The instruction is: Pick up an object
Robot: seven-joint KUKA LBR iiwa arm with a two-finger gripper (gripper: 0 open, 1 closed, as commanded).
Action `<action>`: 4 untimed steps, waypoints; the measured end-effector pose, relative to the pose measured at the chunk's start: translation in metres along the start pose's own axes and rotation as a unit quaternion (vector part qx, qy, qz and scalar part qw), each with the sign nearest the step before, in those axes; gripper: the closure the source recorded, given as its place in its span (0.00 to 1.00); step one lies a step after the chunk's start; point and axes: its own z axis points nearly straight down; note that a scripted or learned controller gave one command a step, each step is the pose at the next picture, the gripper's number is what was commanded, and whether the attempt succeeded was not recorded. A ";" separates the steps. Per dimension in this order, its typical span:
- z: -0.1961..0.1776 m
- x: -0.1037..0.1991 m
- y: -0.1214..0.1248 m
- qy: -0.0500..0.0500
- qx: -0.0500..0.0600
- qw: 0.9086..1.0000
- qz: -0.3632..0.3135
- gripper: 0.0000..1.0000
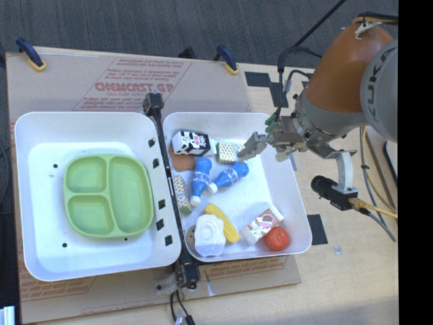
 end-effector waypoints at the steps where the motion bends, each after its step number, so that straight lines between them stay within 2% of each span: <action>1: 0.125 0.009 0.016 0.000 0.002 1.000 0.000 0.00; 2: 0.169 0.007 0.057 -0.001 -0.002 1.000 0.000 0.00; 3: 0.181 -0.037 0.110 0.002 0.007 1.000 -0.001 0.00; 4: 0.181 0.036 0.110 -0.005 0.012 1.000 0.002 0.00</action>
